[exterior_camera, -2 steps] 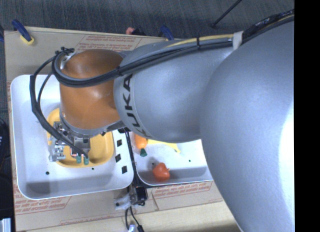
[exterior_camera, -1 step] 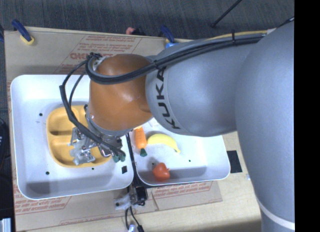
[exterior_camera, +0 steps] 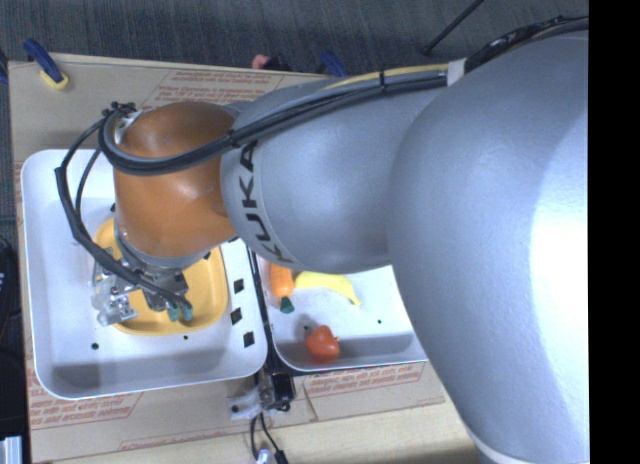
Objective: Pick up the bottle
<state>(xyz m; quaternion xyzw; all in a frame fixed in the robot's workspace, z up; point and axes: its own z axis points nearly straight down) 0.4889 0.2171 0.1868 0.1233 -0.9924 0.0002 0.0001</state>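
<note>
Your gripper (exterior_camera: 150, 302) hangs low over the left bin (exterior_camera: 60, 352), right above a yellow dish-shaped object (exterior_camera: 205, 297) that lies on the bin floor. You cannot tell from this angle whether the fingers are spread or closed; the wrist's orange band (exterior_camera: 170, 187) and looped black cables (exterior_camera: 85, 167) crowd the view. A small clear, glassy item (exterior_camera: 112, 304) sits just beside the gripper's left side, touching or nearly touching the yellow dish; it may be the bottle, but it is too small and blurred to be sure, and you cannot see it between the fingers.

In the right bin (exterior_camera: 400, 347) you have an orange piece (exterior_camera: 281, 281), a yellow banana-like piece (exterior_camera: 330, 285) and a red tomato-like item (exterior_camera: 321, 343), grouped near the dividing wall. The grey arm (exterior_camera: 430, 192) covers most of that bin.

Both bins rest on a cardboard-covered desk (exterior_camera: 200, 82) with red printing. A blue clamp (exterior_camera: 45, 64) grips its far left corner. Dark carpet (exterior_camera: 250, 2) lies beyond.
</note>
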